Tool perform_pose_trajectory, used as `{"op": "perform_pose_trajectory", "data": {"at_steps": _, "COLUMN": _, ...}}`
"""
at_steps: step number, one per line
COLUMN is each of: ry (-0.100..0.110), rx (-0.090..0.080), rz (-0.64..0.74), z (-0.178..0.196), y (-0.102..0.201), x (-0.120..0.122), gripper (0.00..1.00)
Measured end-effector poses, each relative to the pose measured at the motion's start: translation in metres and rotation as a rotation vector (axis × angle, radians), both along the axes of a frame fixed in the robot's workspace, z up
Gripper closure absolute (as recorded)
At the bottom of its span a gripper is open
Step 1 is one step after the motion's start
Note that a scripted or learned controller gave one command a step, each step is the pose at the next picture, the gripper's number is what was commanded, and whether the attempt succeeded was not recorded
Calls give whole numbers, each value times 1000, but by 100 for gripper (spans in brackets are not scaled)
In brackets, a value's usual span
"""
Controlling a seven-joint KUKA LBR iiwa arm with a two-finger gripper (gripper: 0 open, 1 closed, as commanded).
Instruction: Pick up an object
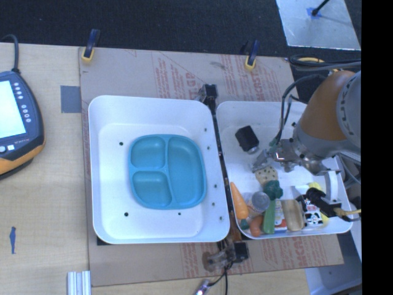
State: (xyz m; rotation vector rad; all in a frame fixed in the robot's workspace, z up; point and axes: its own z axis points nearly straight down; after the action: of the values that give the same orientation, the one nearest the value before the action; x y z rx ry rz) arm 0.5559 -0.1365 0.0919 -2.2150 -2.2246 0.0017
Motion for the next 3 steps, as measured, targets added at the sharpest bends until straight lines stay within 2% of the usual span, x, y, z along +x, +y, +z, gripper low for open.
{"op": "perform_pose_trajectory", "data": {"at_steps": 1, "ry": 3, "rx": -1, "rz": 3, "z": 0, "y": 40, "x": -11, "gripper": 0}}
{"op": "perform_pose_trajectory", "data": {"at_steps": 2, "ry": 0, "rx": 0, "rz": -1, "z": 0, "y": 39, "x": 71, "gripper": 0}}
{"op": "perform_pose_trajectory", "data": {"at_steps": 3, "ry": 0, "rx": -1, "rz": 1, "z": 0, "y": 42, "x": 86, "gripper": 0}}
